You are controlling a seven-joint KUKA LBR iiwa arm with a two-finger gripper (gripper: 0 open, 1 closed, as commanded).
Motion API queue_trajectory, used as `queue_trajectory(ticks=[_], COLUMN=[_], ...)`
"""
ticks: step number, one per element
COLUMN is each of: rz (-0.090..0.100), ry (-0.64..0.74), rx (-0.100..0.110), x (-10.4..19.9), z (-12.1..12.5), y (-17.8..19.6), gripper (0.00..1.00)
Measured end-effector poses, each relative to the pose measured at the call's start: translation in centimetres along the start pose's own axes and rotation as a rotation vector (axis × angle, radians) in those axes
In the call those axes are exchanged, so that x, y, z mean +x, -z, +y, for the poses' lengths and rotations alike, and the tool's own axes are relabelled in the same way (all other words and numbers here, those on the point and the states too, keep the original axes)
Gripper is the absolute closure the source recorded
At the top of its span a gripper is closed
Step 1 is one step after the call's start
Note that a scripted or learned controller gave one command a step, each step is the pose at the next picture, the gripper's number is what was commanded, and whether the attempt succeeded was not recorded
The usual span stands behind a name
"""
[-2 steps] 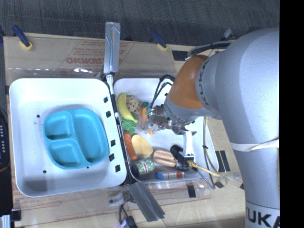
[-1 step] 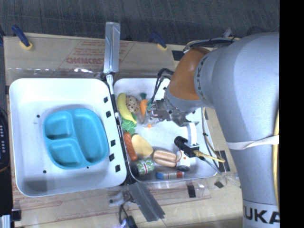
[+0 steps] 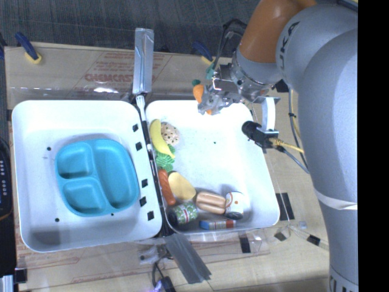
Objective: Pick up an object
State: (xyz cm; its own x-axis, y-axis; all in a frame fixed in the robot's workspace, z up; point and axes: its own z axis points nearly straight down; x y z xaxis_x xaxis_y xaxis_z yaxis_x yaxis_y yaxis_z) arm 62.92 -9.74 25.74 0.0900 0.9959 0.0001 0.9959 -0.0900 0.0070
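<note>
Gripper (image 3: 209, 102) raised at upper centre over right bin (image 3: 258, 181), jaws apparently clamping orange object (image 3: 199, 92); pick seemingly done, lift remaining.

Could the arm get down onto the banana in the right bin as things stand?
Probably yes. The banana lies uncovered on top, nothing over it. But it sits against the bin's left wall, beside a cookie, leaving little room, and the gripper is at the far rim.

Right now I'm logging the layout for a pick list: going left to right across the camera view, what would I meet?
Blue three-compartment plastic tray in the left white bin → yellow toy banana → gripper by a small orange object → grey arm with orange band.
</note>
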Motion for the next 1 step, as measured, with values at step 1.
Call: queue_trajectory(ticks=[1], rz=[0.001], ry=[0.038], rx=[0.015], x=[3.00], z=[2.21], y=[-4.59], gripper=[1.00])
